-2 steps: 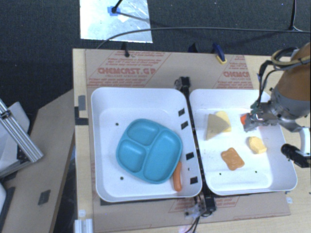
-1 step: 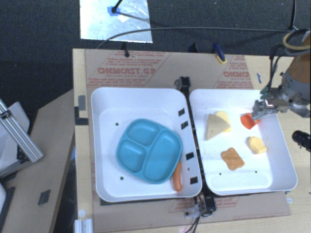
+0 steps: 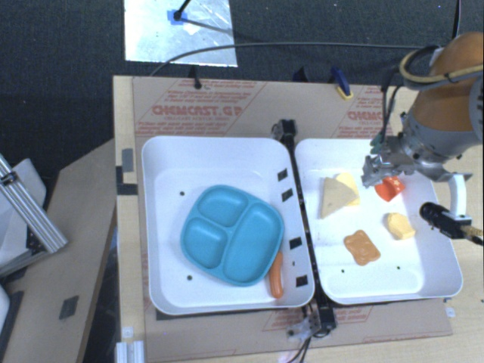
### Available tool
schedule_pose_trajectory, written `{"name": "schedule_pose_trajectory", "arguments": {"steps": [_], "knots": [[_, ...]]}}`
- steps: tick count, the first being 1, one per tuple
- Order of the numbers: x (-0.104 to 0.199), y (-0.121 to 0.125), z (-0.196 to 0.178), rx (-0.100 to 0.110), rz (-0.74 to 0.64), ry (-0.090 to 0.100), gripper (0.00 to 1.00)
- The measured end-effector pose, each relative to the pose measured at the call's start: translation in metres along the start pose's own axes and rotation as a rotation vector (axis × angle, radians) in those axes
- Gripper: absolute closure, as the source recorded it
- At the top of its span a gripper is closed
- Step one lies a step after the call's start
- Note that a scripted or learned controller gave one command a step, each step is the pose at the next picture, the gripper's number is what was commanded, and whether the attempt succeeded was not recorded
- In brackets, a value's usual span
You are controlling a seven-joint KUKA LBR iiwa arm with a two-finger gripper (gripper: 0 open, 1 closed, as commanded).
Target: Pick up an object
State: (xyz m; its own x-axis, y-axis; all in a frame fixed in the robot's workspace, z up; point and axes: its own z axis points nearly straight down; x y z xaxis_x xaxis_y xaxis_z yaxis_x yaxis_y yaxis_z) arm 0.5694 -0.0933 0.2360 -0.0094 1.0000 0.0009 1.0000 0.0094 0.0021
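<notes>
The red object sits in the right bin, up near its far right side, and the gripper is right on top of it — touching or just above, hard to say which. So the arm looks to be at the reach-down step of the pick, with nothing lifted yet. Whether the gripper is spread or closed is something the view doesn't give away; the wrist body covers that part, so no call on it. The next move probably needs a clean close around the red object and a straight lift, without nudging the pale yellow wedge just to its left.

Further out in the same bin there's a small yellow chunk and an orange-brown piece nearer the front. The left bin holds a blue divided plate with an orange hot dog-shaped toy lying beside its right edge.

The red object is partly hidden under the gripper, so its actual shape is anyone's guess.
</notes>
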Motion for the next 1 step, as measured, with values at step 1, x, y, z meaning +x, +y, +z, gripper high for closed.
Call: {"name": "schedule_pose_trajectory", "arguments": {"steps": [1], "knots": [[0.0625,0.0071,0.0053,0.001,-0.002,0.001,1.0]]}}
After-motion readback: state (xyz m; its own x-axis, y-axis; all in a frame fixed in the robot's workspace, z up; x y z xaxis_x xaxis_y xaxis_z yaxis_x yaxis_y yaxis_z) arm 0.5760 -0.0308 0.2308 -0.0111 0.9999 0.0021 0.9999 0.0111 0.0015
